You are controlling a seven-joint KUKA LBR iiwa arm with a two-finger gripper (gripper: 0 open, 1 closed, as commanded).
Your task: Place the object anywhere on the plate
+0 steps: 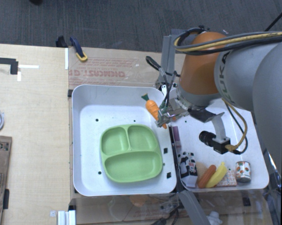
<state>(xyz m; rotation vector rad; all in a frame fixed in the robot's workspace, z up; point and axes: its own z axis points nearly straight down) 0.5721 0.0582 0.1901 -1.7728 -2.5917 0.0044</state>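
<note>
I'm hovering my fingers (163,116) by the toy carrot (152,108), can't tell if they're gripping it. I'm needing to carry it left, over the green plate (130,153), before lowering.

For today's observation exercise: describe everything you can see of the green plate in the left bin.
The green plate is a pale green, rounded-rectangle tray that looks like matte plastic. Raised ridges split it into three compartments: two smaller ones along the far side and one long one along the near side. It lies flat on the floor of the left bin, turned slightly askew to the walls. Nothing rests in it; the toy carrot sits apart, beyond its far right corner.
</note>
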